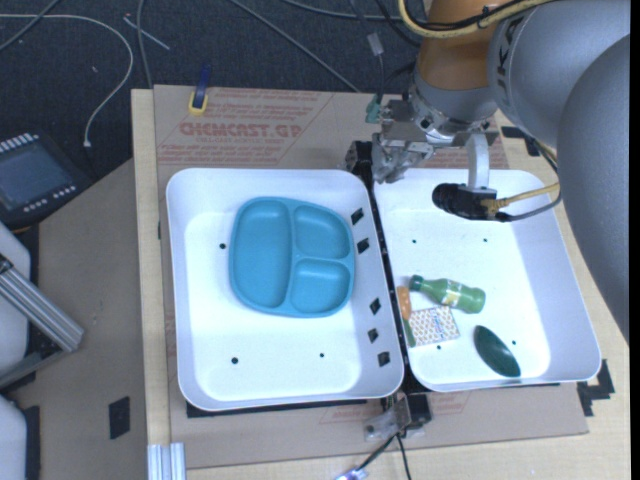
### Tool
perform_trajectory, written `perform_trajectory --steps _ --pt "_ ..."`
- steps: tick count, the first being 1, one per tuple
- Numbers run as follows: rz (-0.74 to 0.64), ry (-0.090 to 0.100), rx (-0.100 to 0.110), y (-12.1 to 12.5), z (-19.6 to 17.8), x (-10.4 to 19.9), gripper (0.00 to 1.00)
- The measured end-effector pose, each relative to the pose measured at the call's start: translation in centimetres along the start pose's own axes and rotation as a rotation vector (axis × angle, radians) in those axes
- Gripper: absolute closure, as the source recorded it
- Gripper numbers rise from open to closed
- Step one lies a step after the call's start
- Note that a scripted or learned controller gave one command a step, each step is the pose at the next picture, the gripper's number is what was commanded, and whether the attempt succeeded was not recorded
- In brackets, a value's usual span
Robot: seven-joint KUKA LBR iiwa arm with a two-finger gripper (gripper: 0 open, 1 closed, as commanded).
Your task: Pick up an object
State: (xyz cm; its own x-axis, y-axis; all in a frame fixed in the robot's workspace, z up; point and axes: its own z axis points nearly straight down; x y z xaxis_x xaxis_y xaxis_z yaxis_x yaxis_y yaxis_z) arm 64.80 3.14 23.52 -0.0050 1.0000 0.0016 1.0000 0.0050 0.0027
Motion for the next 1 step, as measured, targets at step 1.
perform_trajectory --steps 1 --pt "-0.001 0.001 0.005 -0.75 0.31 5.81 1.0"
